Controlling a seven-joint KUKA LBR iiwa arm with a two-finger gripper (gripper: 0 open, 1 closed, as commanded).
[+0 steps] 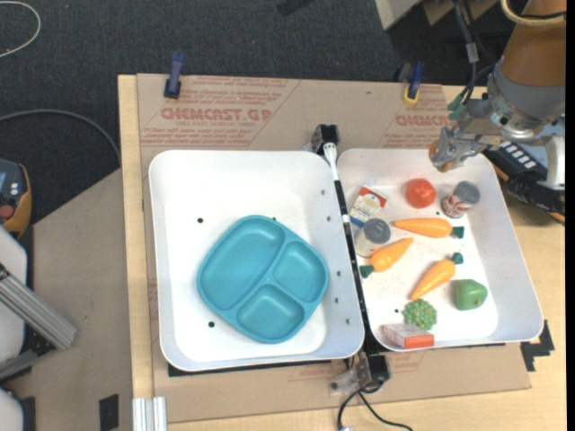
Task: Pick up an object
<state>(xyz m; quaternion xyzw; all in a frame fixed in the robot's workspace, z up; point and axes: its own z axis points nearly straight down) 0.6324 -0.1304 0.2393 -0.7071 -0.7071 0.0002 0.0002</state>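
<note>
Dark carpet surrounds the counter [269, 106], where the left bin [171, 241] holds a teal divided plate [261, 278]. Right bin [512, 268] holds three carrots [423, 227], tomato [420, 192], green pepper [469, 294], broccoli [419, 313], cans. Pincer [446, 157] hovers at its far rim, holding nothing; its opening I cannot tell

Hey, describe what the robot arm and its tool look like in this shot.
The arm is a thick, rounded grey body with an orange band above the wrist. Dark cables run alongside it. The tool is small, grey and metallic, much slimmer than the arm.
</note>
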